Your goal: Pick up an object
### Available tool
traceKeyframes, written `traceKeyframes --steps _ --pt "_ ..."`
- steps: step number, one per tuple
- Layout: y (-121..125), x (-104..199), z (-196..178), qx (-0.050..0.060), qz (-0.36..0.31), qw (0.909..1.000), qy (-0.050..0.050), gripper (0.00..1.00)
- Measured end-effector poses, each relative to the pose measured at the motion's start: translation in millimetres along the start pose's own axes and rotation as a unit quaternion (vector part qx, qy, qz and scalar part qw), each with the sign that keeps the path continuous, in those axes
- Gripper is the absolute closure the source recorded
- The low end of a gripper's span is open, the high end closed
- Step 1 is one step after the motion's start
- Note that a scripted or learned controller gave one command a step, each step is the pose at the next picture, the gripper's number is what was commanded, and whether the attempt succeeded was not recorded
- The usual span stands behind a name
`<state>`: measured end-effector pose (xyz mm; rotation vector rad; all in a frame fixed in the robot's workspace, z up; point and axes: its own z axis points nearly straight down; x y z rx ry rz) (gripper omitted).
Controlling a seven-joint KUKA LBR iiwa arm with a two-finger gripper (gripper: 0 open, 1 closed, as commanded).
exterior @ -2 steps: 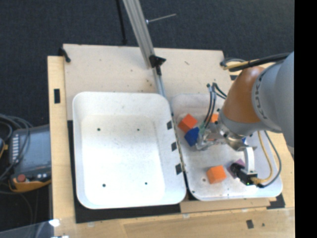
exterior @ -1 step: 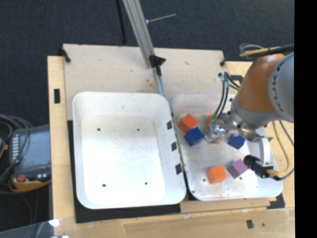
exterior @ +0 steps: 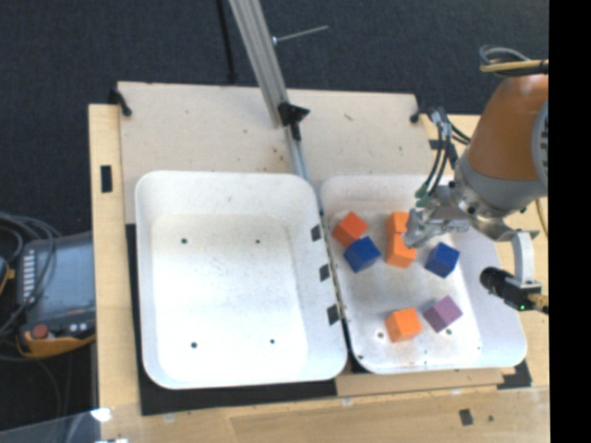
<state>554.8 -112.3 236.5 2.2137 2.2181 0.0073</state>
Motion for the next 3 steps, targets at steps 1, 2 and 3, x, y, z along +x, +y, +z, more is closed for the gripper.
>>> traceKeyframes --steps 1,2,3 --pt "1 -1 -16 0.003 -0.001 1.0 0.001 1.0" --pt "15 39 -10 0.003 -0.002 1.0 0.001 1.0" --pt "25 94 1 0.005 -0.002 1.0 0.002 1.0"
